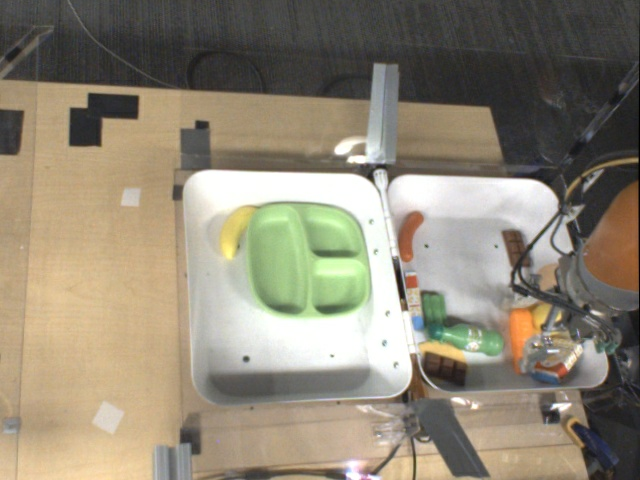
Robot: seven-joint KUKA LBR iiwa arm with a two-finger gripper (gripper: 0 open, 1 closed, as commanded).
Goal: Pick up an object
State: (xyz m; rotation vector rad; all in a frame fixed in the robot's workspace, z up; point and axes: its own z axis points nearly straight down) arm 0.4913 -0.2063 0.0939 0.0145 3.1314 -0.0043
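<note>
The landmark here is the metal divider (393, 268) that runs between the two white bins.

Well to the left of the divider, in the left bin (215, 368), a yellow banana (233, 231) lies against the far-left edge of a green sectioned plate (303, 258). The plate sits in the upper half of that bin and its right rim comes close to the divider.

Just right of the divider, in the right bin (470, 203), a reddish-orange sausage (409, 234) lies lengthwise near the top. Below it, touching the divider side, is a small white and red packet (411, 290), then a green bottle (458, 332) lying on its side with its cap pointing away from the divider. A dark brown chocolate block (444, 369) rests in the near corner, beside the divider's lower end. Farther right, a brown bar (514, 246) lies near the upper right of the bin.

Farthest from the divider, at the bin's right edge, the gripper (548, 351) reaches down among a cluster of things: an orange carrot-like piece (522, 334) and a small red, white and blue item (556, 368) just under it. The metal fingers are tangled visually with these objects and cables, so whether they are spread or pinching something cannot be told. The arm's orange band (612, 240) shows above it.
</note>
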